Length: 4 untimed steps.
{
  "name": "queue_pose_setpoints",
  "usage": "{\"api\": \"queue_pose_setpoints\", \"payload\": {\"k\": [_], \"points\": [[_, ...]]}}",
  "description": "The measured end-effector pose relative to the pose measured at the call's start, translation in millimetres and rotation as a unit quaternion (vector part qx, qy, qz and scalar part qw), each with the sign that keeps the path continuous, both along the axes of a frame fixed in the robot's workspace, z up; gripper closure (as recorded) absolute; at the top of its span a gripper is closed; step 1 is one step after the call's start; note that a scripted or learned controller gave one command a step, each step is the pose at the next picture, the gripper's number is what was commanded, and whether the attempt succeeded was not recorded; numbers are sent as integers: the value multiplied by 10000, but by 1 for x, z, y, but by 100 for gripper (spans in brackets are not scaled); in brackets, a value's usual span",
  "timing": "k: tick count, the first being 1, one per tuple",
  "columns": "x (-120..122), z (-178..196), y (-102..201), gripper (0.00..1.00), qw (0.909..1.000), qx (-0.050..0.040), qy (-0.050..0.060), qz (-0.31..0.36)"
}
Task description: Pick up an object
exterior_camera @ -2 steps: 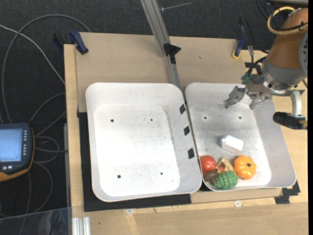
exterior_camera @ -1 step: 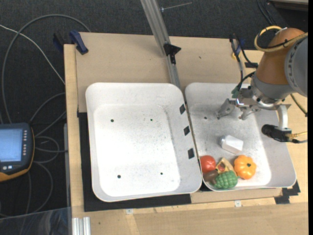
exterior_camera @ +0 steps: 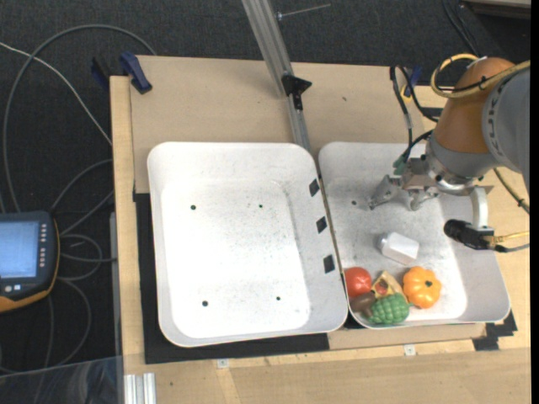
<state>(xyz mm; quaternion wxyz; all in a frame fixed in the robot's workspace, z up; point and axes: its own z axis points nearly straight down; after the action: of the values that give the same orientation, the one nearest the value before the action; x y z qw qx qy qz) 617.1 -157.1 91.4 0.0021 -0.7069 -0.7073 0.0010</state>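
Dark grey carpet surrounds my wooden bench [exterior_camera: 210,91], where two shallow white bins sit side by side: the left bin [exterior_camera: 227,242] and the right bin [exterior_camera: 370,175]. I reach in from the right, my grey arm with its orange band [exterior_camera: 472,108] bent over the right bin, and my two-finger claw [exterior_camera: 381,196] hangs low over that bin's far half. My fingers look spread apart with nothing between them, and I cannot tell whether the tips touch the bin floor. Nearer the camera, well apart from my claw, lies a small white blocky object [exterior_camera: 399,246] on the bin floor. At the bin's near edge sits a cluster: a red tomato-like ball [exterior_camera: 358,280], a small wedge with a yellow and brown face [exterior_camera: 386,284], a green knobbly broccoli-like toy [exterior_camera: 389,310] and an orange pumpkin-shaped toy [exterior_camera: 422,286]. The wedge touches the green toy and sits between the red ball and the orange toy. A handheld pendant with a blue screen [exterior_camera: 24,257] lies on the carpet at far left.
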Motion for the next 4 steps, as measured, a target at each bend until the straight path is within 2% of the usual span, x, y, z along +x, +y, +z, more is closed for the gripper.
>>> {"api": "queue_pose_setpoints", "payload": {"k": [1, 2, 3, 4], "points": [[2, 13, 0, 100, 10000, 0, -27, 0], [12, 74, -2, 100, 10000, -17, -61, 6], [8, 120, -2, 100, 10000, -15, -58, 3], [9, 139, -2, 100, 10000, -12, -47, 5]]}}
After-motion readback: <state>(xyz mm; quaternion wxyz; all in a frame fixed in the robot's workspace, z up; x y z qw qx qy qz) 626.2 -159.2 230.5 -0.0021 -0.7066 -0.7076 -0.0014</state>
